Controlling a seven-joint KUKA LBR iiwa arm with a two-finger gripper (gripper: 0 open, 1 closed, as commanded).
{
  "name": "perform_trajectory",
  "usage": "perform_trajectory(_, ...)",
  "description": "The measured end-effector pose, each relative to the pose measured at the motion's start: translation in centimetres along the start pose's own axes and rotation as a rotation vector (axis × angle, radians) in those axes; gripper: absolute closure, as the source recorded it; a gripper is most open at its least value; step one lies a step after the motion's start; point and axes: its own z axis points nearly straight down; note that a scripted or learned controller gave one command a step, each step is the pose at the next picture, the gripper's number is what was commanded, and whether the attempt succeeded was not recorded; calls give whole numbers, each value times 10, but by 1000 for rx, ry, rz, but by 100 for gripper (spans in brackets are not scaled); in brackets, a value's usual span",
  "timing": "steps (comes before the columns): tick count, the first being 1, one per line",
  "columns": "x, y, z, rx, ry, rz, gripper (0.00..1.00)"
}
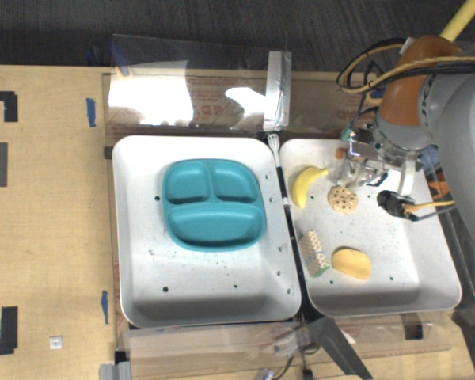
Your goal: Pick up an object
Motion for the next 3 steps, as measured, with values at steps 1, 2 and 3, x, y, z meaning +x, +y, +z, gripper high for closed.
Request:
perform_trajectory(1, 14, -92, -236, -43, 7, 130, 100)
perform_trajectory(2, -14, -127, -98, -24, 4, 237, 100)
perform_trajectory(3, 36, -134, -78, -31, -1, -235, 100)
